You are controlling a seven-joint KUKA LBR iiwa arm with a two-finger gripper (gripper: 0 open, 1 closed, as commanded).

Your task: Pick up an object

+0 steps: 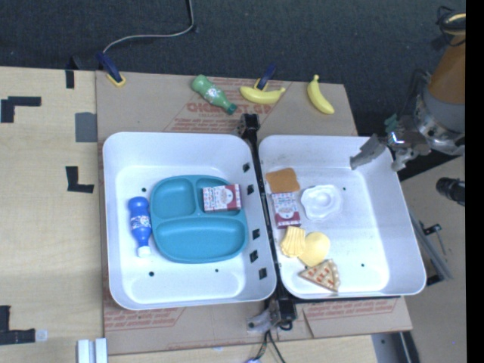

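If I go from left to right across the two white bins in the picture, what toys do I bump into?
Blue bottle → teal divided plate → small carton on the plate → toast → fried egg → gripper over the right bin's far right corner.

Robot lab test bench. Industrial arm (446, 89) at right edge of frame. Two white bins (121, 278) clamped side by side on cardboard sheet (151, 100), centre frame. Toy food as test props: plastic bananas (320, 97) top centre. Loose cable (162, 29) over dark carpet (302, 21) along top. Black tape marks (19, 106) on wooden tabletop, left.
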